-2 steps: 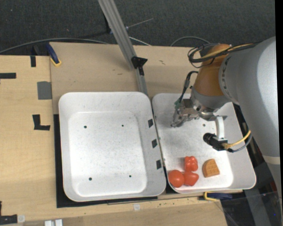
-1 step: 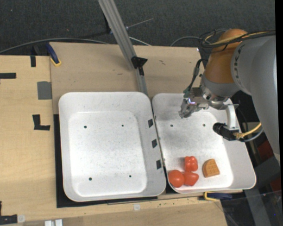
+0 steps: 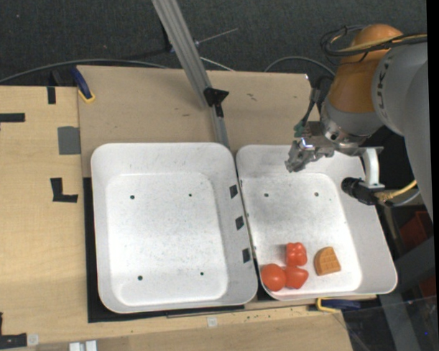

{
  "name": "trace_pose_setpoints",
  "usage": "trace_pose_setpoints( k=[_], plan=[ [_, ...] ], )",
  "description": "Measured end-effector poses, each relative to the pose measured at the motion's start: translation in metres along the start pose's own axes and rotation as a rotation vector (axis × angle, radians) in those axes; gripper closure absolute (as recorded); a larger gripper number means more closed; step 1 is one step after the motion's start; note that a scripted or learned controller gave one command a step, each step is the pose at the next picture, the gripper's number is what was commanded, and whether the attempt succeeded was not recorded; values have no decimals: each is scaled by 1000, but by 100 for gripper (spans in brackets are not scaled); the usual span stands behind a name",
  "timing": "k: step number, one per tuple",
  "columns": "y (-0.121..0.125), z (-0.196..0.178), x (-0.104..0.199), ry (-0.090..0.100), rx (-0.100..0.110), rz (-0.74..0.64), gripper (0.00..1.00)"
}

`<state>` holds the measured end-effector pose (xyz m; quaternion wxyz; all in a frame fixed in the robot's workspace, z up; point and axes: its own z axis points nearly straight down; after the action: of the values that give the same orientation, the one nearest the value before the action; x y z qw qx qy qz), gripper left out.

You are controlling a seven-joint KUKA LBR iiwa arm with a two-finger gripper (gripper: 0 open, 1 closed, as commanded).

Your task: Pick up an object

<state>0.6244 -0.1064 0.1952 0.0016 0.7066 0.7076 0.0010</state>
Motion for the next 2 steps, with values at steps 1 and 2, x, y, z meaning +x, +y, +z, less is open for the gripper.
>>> trace_pose_setpoints(
  k=[1,2],
  plan=[
    [1,-53,0,0,-1,0,100],
    [-12,-41,46,2,7,-3,100]
  ],
)
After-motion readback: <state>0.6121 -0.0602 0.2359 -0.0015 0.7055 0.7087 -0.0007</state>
